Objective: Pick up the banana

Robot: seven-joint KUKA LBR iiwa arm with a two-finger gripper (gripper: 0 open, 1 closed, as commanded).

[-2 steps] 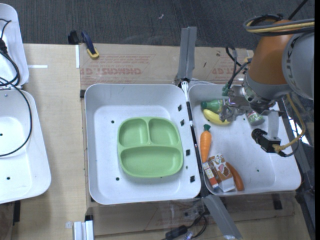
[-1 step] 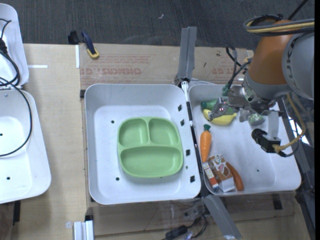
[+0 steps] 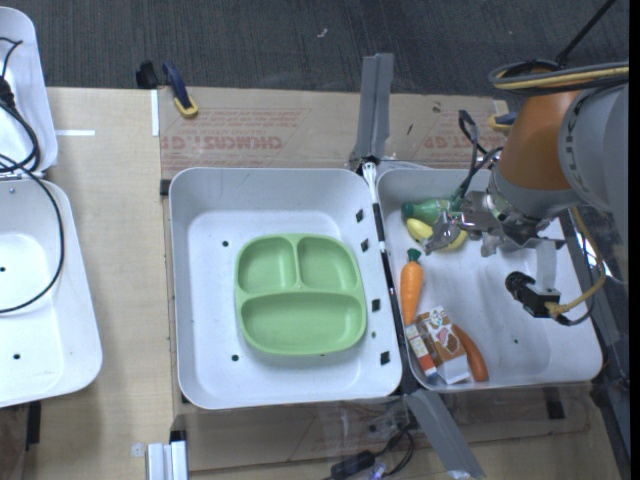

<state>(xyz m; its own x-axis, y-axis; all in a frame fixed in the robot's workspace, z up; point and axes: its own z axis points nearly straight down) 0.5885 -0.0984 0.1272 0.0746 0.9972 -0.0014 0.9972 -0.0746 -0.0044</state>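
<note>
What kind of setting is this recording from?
Most likely a robotics lab bench: two white bins on cardboard, toy food such as a carrot and banana, and loose cables.

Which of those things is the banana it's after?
Look in the right-hand bin, at its far left corner. The banana lies there, beside the gripper, next to a green item. It is the yellow piece; the carrot nearer us is orange.

A green divided plate (image 3: 300, 295) lay in the left bin (image 3: 190, 268); in the right bin (image 3: 520, 363), a carrot (image 3: 411, 286) stood just above a small carton (image 3: 438, 346) beside a sausage (image 3: 470, 353)
</note>
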